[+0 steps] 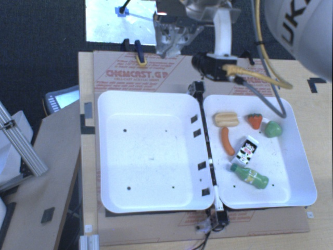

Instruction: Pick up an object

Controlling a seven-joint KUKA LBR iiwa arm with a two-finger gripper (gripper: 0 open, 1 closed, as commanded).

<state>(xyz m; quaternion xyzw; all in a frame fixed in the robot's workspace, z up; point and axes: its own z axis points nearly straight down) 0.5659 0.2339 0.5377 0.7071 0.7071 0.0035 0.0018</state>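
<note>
The right bin holds several small objects. A tan bun lies at its back left, with an orange sausage-shaped piece just in front of it. A red-orange strawberry and a green ball sit at the back right. A cow-patterned carton lies in the middle, and a green bottle lies on its side nearer the front. My gripper hangs high beyond the back edge of the bins, over the cardboard, far from all of these objects and holding nothing.
The left bin sits beside the right one, joined by a black clipped seam. A cardboard sheet lies under both. A yellow clamp and cables are at the back. A tablet sits at the left.
</note>
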